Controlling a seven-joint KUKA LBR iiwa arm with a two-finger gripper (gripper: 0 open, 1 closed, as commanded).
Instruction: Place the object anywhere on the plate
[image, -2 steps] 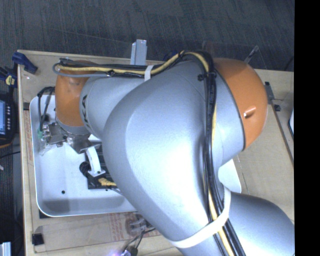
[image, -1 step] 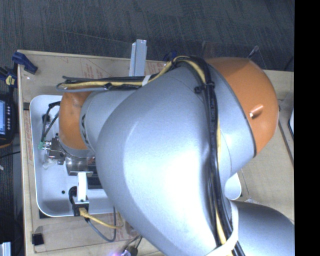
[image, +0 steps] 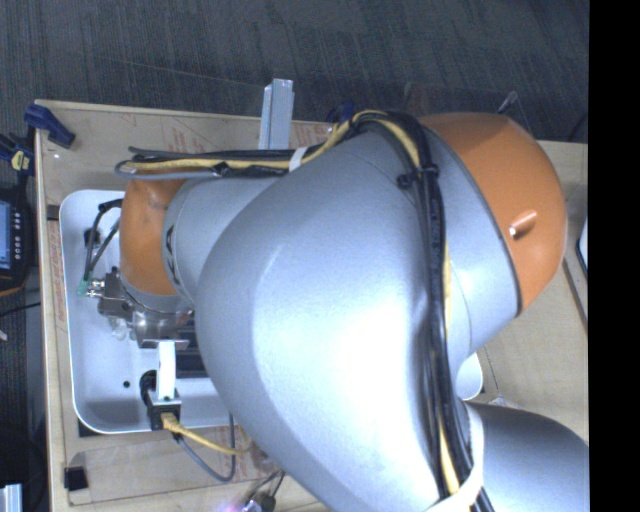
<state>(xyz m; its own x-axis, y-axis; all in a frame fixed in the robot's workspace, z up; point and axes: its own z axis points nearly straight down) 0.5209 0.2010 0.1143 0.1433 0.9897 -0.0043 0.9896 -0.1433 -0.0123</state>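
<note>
Mostly, the arm (image: 350, 300) hides the left bin (image: 75, 300); jaws' state cannot be told.

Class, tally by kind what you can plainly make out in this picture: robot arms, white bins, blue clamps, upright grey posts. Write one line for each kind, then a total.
robot arm: 1
white bin: 1 plainly seen, under the arm's wrist end; the arm covers much of the bench
blue clamp: 1, at the bench's far left corner
grey post: 1, at the far edge
Total: 4

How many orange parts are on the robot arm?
2: big orange part upper right; smaller orange part at left, over the white bin. Others may be hidden.
</note>
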